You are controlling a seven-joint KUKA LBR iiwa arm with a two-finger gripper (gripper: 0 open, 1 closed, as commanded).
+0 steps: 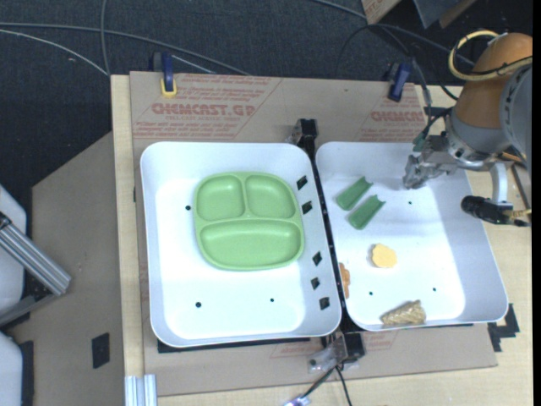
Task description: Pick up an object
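The desk (211, 100) carries 2 white bins; my gripper (416, 174) hovers over the right bin (456, 252), near 2 green strips (358, 203); I cannot tell its state; a yellow disc (384, 256) lies below; the left bin (169, 252) holds a green tray (248, 221).

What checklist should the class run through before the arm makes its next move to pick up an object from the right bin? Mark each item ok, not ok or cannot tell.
1. Objects lie in the right bin: ok; two green pieces, a yellow piece and a brown piece.
2. Gripper is over the right bin: ok, near its far edge.
3. Gripper is directly above a target: not ok; the green pieces lie to its left.
4. Fingers open: cannot tell.
5. Targets are apart from each other: ok for the yellow and brown pieces; the green pieces lie close together.
6. Green plate sits in the left bin, away from the gripper: ok.
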